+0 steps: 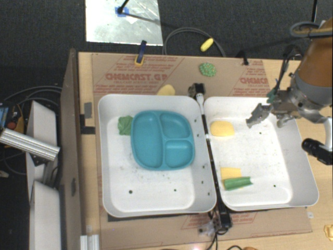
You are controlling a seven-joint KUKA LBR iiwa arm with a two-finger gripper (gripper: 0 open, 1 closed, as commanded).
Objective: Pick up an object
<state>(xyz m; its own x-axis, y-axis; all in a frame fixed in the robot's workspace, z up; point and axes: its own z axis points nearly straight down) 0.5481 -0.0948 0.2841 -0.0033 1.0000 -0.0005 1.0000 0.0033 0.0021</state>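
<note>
In the left bin (112, 191) a blue divided plate (162, 140) lies flat and takes up most of the floor, with a green leafy piece (125, 125) tucked against its left edge. That piece would be awkward to take: the plate rim crowds it, and a closing gripper could catch the plate instead or push it against the bin wall.

The right bin (270, 155) holds the easier candidates. A rounded yellow piece (222, 128) sits near the divider at the upper left, and a yellow block (231, 172) lies lower down, touching a green pod (238, 182) just below it. A grab at either of those two may pinch both or knock one aside.

The gripper (266, 114) hangs over the upper right part of this bin, nothing between its fingers, which appear spread apart. It stands well apart from the rounded yellow piece. That piece looks smooth and domed, so it may squirt out sideways if the fingers close off-centre, or slide toward the divider.
</note>
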